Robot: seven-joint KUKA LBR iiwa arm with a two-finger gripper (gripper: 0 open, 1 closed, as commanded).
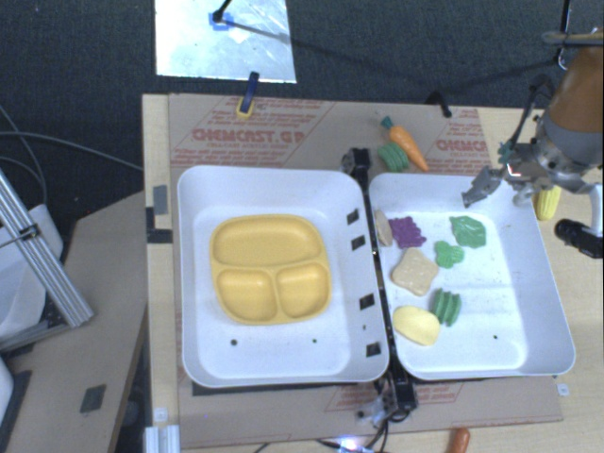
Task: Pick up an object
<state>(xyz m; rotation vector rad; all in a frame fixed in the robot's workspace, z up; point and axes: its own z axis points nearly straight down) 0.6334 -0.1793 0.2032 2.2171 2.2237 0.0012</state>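
Nothing looks picked yet: the smooth white right bin (543, 281) holds the crinkly green leaf (468, 231), flat tan cracker (414, 271) and glossy yellow lump (416, 326) untouched, while the gripper (510, 183) hangs at its far rim, and whether it is open I cannot tell.

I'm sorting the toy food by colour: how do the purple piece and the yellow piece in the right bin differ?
The purple piece is dark and bumpy-edged; the yellow piece is pale, smooth and rounded. The purple piece lies near the bin's far side, the yellow piece near its front edge, and looks larger. Both rest in the right bin, apart from the gripper.
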